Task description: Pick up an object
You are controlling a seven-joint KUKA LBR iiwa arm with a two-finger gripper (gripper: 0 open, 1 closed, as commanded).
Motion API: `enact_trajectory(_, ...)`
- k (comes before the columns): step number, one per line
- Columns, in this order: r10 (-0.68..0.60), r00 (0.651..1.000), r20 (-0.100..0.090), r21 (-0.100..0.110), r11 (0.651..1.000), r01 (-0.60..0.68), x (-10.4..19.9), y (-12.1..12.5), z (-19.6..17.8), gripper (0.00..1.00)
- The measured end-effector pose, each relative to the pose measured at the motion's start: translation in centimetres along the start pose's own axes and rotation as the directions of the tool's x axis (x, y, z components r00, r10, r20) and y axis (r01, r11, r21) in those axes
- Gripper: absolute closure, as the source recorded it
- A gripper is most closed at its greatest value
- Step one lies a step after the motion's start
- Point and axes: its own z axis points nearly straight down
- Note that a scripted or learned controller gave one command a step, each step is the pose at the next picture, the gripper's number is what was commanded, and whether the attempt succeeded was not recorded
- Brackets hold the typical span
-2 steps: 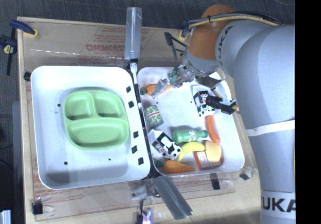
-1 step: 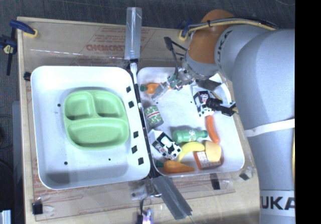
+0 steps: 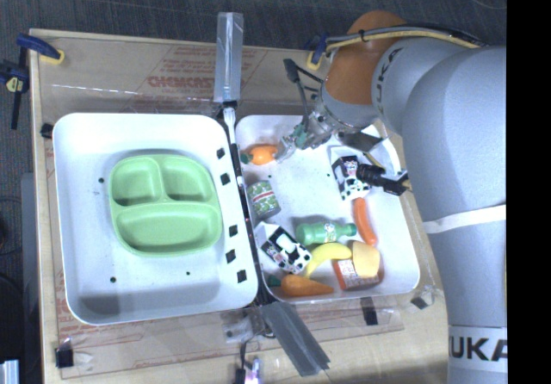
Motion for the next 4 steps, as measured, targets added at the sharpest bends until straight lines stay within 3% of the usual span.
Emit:
enact_trajectory(1, 0.0, 1.0, 0.0, 0.0, 1.0, 0.0, 0.0, 0.0, 0.0, 0.0)
enact_trajectory(2, -0.038, 0.999, 0.0, -0.001, 0.999, 0.038, 0.3, 0.1, 1.1, 0.0)
enact_trajectory(3, -0.042, 0.999, 0.006, -0.002, 0.999, 0.042, 0.1, 0.2, -0.3, 1.0)
enact_trajectory(4, -0.042, 0.999, 0.006, -0.002, 0.999, 0.042, 0.1, 0.1, -0.3, 0.0)
